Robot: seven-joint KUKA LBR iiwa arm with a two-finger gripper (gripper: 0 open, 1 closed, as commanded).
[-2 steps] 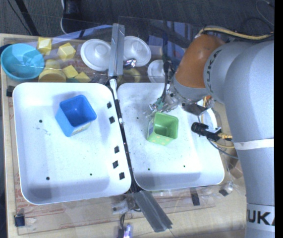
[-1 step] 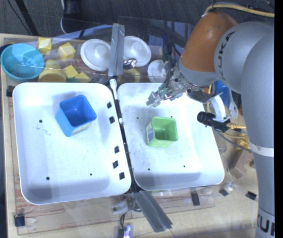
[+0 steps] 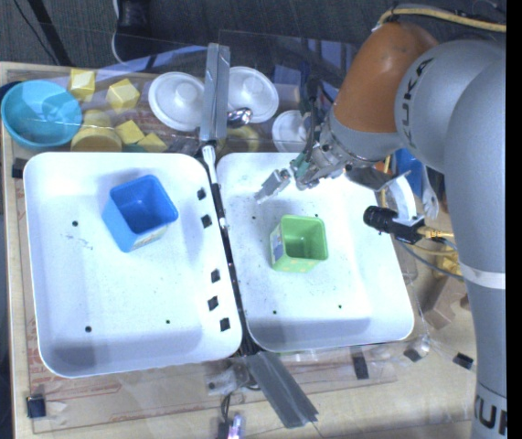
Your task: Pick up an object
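A green square cup point(image 3: 299, 242) stands upright, mouth up, in the middle of the right white bin point(image 3: 370, 314). A blue square cup point(image 3: 140, 210) sits tilted in the upper middle of the left white bin point(image 3: 69, 318). My gripper point(image 3: 283, 179) hangs over the far part of the right bin, just behind the green cup and a little to its left. It is apart from the cup, and nothing shows in its grasp. The grey arm with its orange band comes in from the right.
Behind the bins lie a light blue bowl point(image 3: 41, 112), several yellow blocks point(image 3: 122, 92) and white bowls point(image 3: 178, 99). A raised ridge with black clips point(image 3: 215, 245) separates the two bins. A grey bracket point(image 3: 283, 396) sticks out at the front edge.
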